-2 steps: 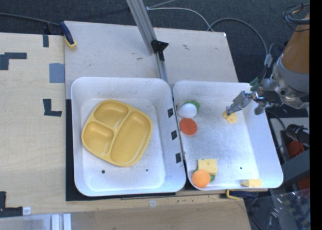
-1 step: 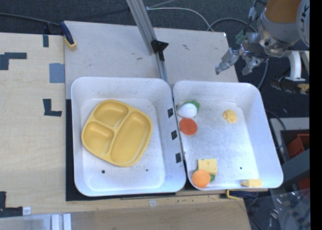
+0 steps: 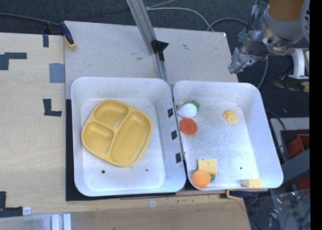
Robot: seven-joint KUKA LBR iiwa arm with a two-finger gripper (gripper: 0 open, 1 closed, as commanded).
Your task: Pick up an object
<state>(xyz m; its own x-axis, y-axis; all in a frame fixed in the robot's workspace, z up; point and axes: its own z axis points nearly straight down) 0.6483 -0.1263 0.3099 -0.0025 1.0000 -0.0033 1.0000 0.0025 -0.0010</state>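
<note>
The right bin [image 3: 251, 93] holds several small objects. A white ball [image 3: 187, 109] lies near its left wall on something green, with a red disc [image 3: 188, 126] just below it. A small yellow lump [image 3: 230, 116] sits toward the upper right. Near the front are a yellow block [image 3: 207, 165], an orange ball [image 3: 201, 178] and a small yellow-orange wedge [image 3: 251, 183]. My gripper [image 3: 238, 66] hangs above the bench just beyond the bin's far right corner, clear of every object. Nothing shows between its fingers.
The left bin [image 3: 80, 93] carries a yellow divided tray [image 3: 117, 132]. A slanted metal bar [image 3: 143, 17] runs down to the seam between the bins. Cables lie on the bench behind the right bin.
</note>
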